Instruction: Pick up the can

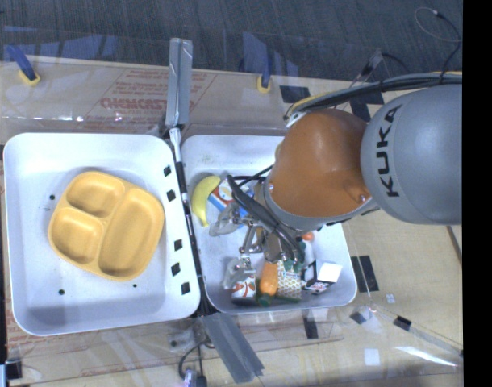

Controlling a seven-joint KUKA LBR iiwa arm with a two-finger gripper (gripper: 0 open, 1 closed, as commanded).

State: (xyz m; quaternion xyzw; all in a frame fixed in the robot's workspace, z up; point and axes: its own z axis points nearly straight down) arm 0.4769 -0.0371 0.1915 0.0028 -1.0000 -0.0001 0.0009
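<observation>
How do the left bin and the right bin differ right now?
The shallow white left bin holds one thing, a yellow compartment tray lying flat; the shallow white right bin holds a jumble of small items, among them a yellow banana-like piece. The grey and orange arm hangs over the right bin, not the left. Both are white and shallow.

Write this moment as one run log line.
arm: over right bin | gripper: above clutter | can: not identified | left bin: yellow tray

My grey arm (415, 156), just above my hand, reads "KUKA" in black letters. The red print on the bench liner (133, 103) beyond my hand is too faint to read.
</observation>
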